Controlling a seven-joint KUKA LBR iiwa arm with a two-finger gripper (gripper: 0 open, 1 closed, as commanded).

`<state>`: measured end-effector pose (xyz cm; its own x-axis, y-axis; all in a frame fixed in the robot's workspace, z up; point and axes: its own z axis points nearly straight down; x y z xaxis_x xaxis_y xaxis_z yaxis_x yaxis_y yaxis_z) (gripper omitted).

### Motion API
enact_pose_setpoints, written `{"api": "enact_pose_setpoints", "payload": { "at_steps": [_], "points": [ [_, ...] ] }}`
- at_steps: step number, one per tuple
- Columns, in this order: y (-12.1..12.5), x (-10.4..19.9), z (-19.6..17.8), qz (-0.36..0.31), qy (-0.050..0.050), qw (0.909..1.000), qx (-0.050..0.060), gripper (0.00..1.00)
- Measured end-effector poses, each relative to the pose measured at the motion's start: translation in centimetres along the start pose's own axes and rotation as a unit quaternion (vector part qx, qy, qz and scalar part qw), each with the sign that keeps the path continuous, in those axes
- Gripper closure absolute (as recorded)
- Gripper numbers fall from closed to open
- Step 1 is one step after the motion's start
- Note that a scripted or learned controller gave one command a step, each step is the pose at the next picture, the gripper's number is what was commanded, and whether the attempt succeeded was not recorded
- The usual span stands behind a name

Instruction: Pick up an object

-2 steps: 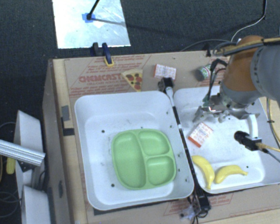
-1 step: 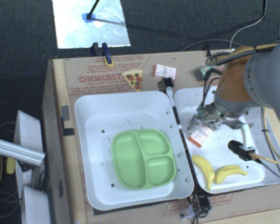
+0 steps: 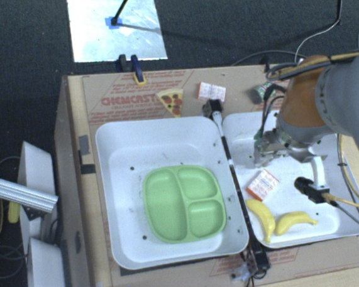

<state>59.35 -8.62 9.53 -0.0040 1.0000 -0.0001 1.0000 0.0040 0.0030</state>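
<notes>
The left bin (image 3: pixel 110 178) holds one thing, a pale green divided plate (image 3: pixel 184 202) with three compartments, lying flat in the lower middle of the bin floor. Beyond the bin's far rim, on the brown bench top (image 3: pixel 118 92), a blue clamp (image 3: pixel 137 68) sits at the far edge, a toy pizza slice (image 3: pixel 171 101) lies just to its right and nearer the bins, and a small red-and-white packet (image 3: pixel 212 92) lies further right, close to the spot where the two bins meet. The right bin (image 3: pixel 241 127) carries the loose things that could be picked. A small orange-and-white box (image 3: pixel 262 184) lies tilted near the bin's left wall, about midway down. Just below it, a yellow banana (image 3: pixel 262 217) runs along the lower left corner, and a second banana (image 3: pixel 294 221) lies beside it to the right, near the front wall, their ends close together. The gripper (image 3: pixel 265 151) hangs low over the upper left part of this bin, just above the box in the picture and apart from it and from both bananas. Whether the gripper is open or closed cannot be told from this slanted view, and nothing can be seen held in it. The grey arm (image 3: pixel 345 92) with its orange band (image 3: pixel 302 102) reaches in from the right.
</notes>
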Motion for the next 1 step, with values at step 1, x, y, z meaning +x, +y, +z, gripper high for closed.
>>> {"api": "enact_pose_setpoints", "payload": {
  "at_steps": [1],
  "points": [
    [0.72, -8.56, -5.04, 0.002, -0.002, 1.0000, 0.000, 1.00]
  ]
}}
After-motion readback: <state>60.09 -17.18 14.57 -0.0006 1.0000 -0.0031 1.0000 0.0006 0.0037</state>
